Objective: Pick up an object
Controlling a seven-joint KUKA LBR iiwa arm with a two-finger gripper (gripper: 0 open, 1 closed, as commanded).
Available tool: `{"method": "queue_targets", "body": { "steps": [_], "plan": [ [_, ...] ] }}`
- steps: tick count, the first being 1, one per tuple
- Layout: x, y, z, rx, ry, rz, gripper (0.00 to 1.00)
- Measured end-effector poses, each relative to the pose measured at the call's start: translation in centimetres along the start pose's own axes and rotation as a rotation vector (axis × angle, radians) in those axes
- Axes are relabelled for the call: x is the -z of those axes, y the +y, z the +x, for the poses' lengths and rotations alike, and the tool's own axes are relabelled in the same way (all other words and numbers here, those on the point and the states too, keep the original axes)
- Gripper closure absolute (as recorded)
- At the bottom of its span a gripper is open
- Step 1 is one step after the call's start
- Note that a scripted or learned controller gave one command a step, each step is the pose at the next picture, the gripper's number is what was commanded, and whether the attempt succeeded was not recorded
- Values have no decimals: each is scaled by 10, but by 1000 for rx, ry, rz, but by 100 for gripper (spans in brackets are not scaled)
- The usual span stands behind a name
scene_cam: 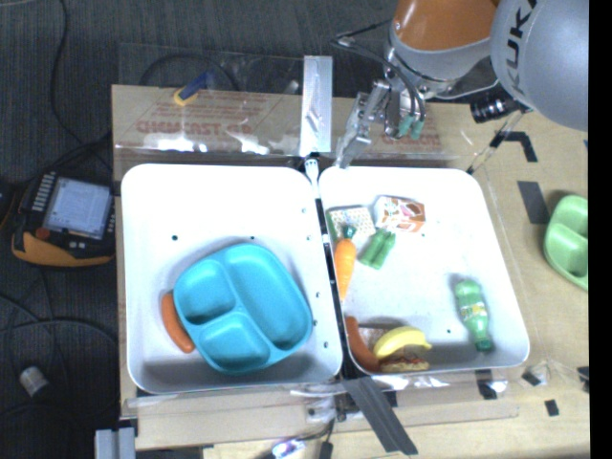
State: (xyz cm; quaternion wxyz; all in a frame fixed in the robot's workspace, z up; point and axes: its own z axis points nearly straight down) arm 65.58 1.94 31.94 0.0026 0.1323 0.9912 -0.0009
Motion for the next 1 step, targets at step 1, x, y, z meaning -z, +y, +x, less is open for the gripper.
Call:
{"method": "queue_targets", "body": {
  "steps": [1],
  "plan": [
    [46, -20, -12, 136, 0, 0, 100]
  ]
}}
